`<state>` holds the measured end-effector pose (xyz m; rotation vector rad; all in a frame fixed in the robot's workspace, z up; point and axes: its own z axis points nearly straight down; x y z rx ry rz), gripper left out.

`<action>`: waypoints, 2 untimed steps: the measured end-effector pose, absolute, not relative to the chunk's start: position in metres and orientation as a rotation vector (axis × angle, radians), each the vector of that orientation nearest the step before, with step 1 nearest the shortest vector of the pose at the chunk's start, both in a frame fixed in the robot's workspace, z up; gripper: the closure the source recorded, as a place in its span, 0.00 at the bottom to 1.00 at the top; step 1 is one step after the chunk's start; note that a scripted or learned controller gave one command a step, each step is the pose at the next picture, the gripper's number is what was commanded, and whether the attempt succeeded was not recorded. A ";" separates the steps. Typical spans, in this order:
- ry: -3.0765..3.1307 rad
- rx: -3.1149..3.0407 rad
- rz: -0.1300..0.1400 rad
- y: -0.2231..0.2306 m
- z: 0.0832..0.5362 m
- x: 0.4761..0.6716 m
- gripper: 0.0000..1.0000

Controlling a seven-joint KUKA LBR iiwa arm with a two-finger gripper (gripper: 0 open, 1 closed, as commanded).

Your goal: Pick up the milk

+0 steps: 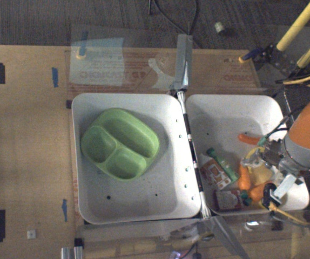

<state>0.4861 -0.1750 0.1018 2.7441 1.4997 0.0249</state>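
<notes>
**Asker:** Where is your claw?

**Me:** My claw (258,158) hangs low over the bin (225,112) on my arm's side of the bench (25,161), above a clutter of small things. I cannot tell whether it is released or clenched, because cables and my own wrist cover it from this camera.

**Asker:** And the milk?

**Me:** The small carton I take for the milk (215,175) lies flat on the bin floor. It is near my claw but apart from it, on the side toward the neighbouring bin. A green bottle (223,164) lies slantwise along the carton's far edge, between the carton and my claw.

**Asker:** What else sits around the claw?

**Me:** An orange carrot-like piece (244,179) is just beside it, on the milk's side. A pale yellow thing (261,175) lies close under it. A second orange piece (249,139) lies just past it, toward the bin's far wall. A darker flat packet (228,199) lies by the front wall, nearer the camera than the milk. It is touching or almost touching the carrot-like piece; I cannot tell which.

**Asker:** And farther off?

**Me:** Well away from my claw, beyond the milk and the strip where the two bins meet, is the other bin (144,198). It holds a green divided plate (121,143), which lies flat and turned askew, toward that bin's far side.
</notes>
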 end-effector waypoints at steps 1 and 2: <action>1.866 2.525 0.000 -0.214 0.190 0.480 0.00; 1.847 2.510 0.027 -0.120 0.107 0.499 0.00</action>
